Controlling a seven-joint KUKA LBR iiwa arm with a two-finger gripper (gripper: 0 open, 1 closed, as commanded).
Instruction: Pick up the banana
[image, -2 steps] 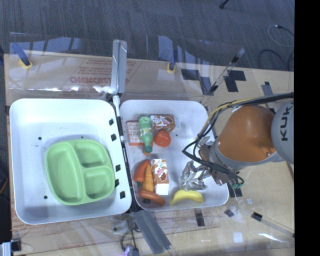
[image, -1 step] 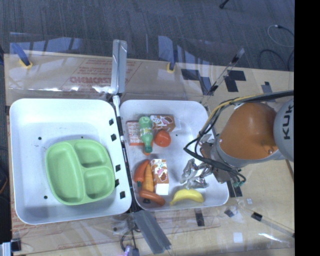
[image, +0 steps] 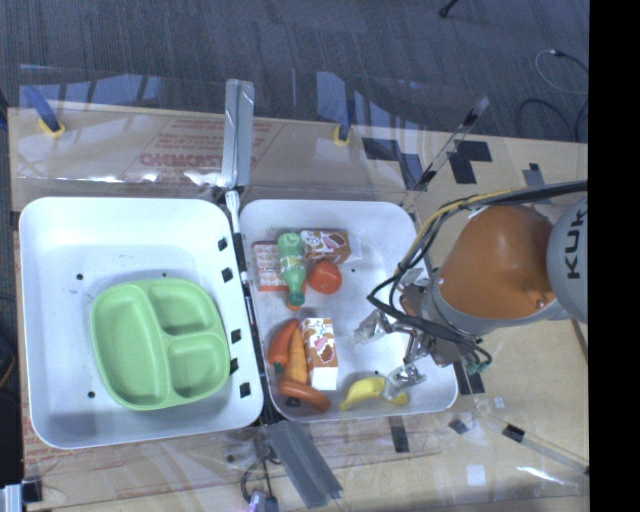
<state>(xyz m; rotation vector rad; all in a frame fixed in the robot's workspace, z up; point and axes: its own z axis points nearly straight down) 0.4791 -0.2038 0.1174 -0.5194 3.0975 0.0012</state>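
banana (image: 365, 391) beside gripper (image: 405, 378), near carton (image: 320, 352)

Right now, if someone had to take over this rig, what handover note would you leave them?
Gripper: low in the right bin, at its near right corner; finger state unreadable.
Banana: lying on the bin floor along the near wall, just left of the gripper, not seen between the fingers.
Nearby: carrot, snack box and sausage to the banana's left; green divided plate in the left bin.
Done: approach only.
Left: grasp the banana and lift it.
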